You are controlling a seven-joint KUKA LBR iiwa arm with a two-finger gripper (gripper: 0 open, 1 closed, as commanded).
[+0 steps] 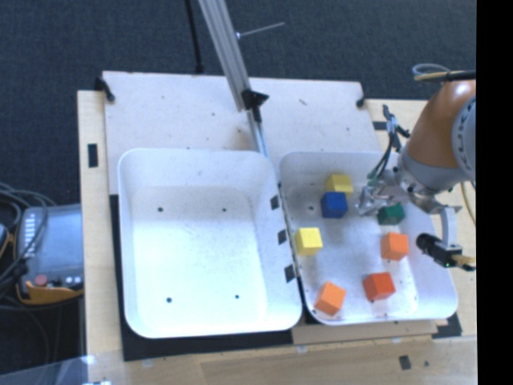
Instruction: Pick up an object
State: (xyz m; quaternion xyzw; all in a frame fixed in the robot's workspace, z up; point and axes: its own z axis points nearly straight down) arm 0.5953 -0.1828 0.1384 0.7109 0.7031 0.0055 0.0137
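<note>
Reaching stage: gripper (pixel 375 200) low beside green block (pixel 391 213), finger state impossible to tell; needs centring, then closing

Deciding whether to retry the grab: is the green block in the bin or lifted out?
Cannot tell. The green block shows over the right bin, just below the gripper, whose body hides any contact with the floor.
</note>
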